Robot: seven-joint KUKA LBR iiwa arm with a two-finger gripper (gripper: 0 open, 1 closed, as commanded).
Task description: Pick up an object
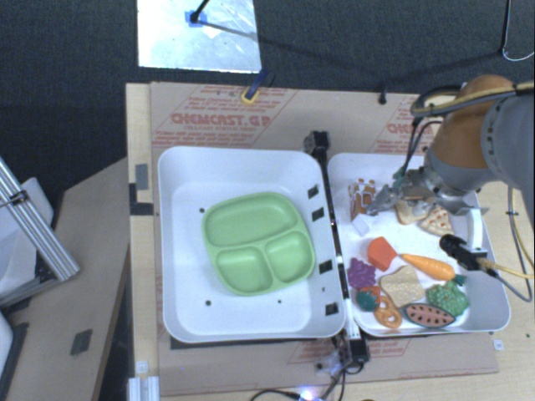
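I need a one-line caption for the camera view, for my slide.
KUKA arm's gripper low over the right bin of toy food; green divided plate in the left bin.

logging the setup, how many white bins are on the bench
2. The left bin holds a green divided plate; the right bin, beside it, holds toy food, with the gripper over it.

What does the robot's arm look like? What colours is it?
The arm is thick, round and grey, with a fat orange band above the wrist. A thin cable curves along its top. At its end sits a small metal-grey tool, much thinner than the arm, with dark parts where it joins the wrist.
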